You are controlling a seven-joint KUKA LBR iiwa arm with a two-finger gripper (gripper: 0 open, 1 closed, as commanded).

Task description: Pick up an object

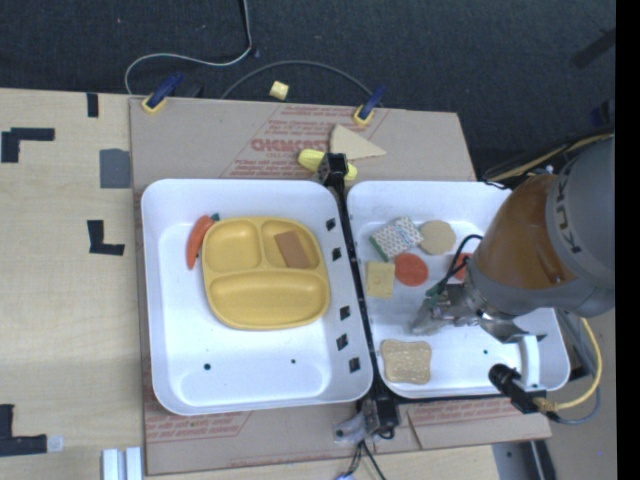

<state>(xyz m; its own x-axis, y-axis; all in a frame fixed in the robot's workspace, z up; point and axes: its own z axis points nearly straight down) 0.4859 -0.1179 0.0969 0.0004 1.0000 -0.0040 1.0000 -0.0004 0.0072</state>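
Gripper (432,315): low in the right bin (470,368), over bare white floor near its middle; whether the jaws are spread or pressed together cannot be told.
Arm (545,238): grey with an orange band, covering the bin's right side.
Nearest pieces: toast slice (406,361) below the gripper, near the front wall; red disc (411,269) and yellow square (380,279) above it, apart from the gripper.
Far corner: patterned piece (397,236) and tan round (437,236) near the back wall.
Left bin (170,298): yellow divided plate (265,273) holding a brown slab (294,249); carrot (197,241) beside its left rim.
Open room: bare floor along the left bin's front.
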